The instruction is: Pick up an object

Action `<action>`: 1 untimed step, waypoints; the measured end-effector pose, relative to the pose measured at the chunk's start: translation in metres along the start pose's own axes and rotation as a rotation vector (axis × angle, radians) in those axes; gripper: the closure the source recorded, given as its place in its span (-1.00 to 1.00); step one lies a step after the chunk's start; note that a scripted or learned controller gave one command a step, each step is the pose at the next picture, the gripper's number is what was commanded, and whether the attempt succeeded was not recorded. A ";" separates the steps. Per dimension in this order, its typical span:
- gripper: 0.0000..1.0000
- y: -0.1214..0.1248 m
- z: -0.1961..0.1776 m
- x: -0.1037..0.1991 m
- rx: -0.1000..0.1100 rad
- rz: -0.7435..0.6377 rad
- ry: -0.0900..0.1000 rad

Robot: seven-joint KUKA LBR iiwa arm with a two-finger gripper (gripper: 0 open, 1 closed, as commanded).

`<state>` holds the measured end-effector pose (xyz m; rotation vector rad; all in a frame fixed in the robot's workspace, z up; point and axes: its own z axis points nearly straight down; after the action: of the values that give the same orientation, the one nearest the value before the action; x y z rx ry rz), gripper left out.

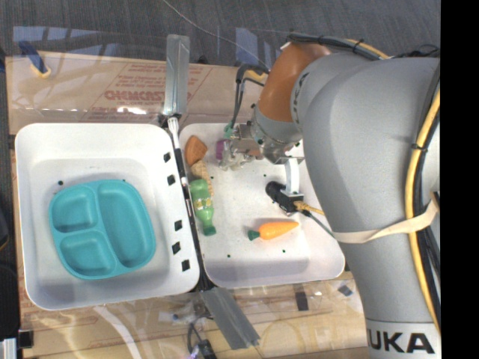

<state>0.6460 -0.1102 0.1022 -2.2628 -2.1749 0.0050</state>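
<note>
claw [238,149] low in right bin [254,271], carrot [274,230] apart below

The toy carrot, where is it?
The toy carrot lies in the right bin, toward its near edge, right of the green bottle.

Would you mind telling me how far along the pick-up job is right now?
Done: the arm has reached the right bin, its claw low at the far end. In hand: nothing visibly; the claw sits near a small purple item and an orange-brown piece. Left: grasping and lifting. The carrot and green bottle lie untouched on the bin floor.
</note>
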 end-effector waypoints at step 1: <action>1.00 -0.028 -0.060 -0.013 -0.007 0.256 0.000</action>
<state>0.6182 -0.1224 0.1623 -2.5267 -1.8711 -0.0020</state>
